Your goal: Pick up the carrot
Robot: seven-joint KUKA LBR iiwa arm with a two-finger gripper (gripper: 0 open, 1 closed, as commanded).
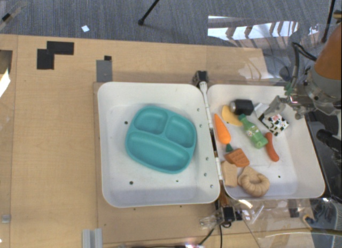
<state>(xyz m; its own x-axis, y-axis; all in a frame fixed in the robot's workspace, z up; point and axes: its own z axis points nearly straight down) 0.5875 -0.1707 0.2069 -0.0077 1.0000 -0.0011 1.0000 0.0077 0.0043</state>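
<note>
Approaching remains the step in hand: steer the tool (293,101), whose opening you cannot tell, from the right bin's (304,185) far-right corner toward the carrot (222,128) lying along its left wall.

carrot (222,128) hugs right bin's (307,159) left wall; banana (230,115), green bottle (253,132), cracker (237,157) crowd its right. Bin's right edge open.

Orange carrot (222,129) with green tip; teal plate (160,139); white bins (160,196); green bottle (253,132); yellow banana (230,115).
</note>
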